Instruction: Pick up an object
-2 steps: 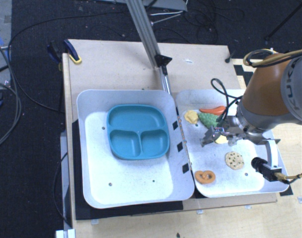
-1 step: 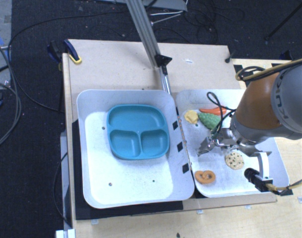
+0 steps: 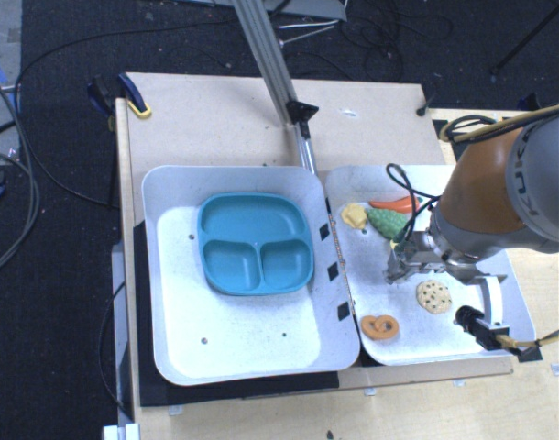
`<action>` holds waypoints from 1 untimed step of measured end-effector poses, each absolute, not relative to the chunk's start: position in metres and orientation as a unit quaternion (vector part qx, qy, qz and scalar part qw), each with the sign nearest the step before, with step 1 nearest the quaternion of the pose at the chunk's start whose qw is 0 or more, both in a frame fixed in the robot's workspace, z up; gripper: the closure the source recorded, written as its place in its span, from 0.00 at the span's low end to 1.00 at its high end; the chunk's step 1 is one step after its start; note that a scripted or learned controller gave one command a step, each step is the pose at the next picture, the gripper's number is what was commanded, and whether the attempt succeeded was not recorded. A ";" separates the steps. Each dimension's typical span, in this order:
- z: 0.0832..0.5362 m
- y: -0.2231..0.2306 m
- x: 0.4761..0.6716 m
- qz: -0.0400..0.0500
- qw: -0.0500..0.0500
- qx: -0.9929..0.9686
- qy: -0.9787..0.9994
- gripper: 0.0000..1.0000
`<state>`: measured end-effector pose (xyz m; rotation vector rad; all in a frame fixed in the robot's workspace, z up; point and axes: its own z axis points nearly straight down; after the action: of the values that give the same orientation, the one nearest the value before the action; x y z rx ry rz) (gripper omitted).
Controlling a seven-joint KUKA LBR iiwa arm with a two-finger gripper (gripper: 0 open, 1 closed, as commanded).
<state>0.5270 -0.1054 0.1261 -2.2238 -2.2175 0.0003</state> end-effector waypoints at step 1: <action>0.183 -0.096 0.533 -0.002 -0.002 -0.706 -0.708 1.00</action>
<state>0.5328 -0.0963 0.1827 -2.2212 -2.2287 -0.0056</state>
